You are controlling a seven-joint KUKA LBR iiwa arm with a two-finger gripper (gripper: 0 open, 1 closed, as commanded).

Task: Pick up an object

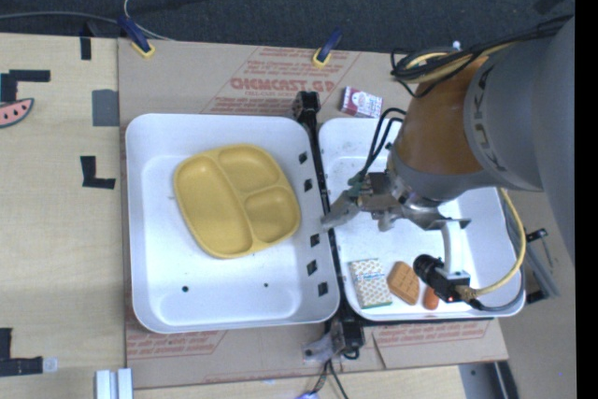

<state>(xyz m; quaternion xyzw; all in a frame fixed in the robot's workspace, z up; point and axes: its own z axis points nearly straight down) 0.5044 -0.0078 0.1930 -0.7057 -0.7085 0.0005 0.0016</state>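
A yellow divided plate lies in the left bin. In the right bin, near its front edge, lie a small green-and-white packet, a tan cookie-shaped piece and a small red-orange piece. My gripper reaches in from the right, low over the right bin's left side, close to the divider between the bins. Its fingers are dark and small against the rim, and nothing shows between them. The arm's orange band and grey wrist cover much of the right bin.
A small red-and-white packet lies on the cardboard behind the right bin. Black clips run along the divider. Yellow clamps hold the cardboard's back edge. Cables loop over the right bin's front.
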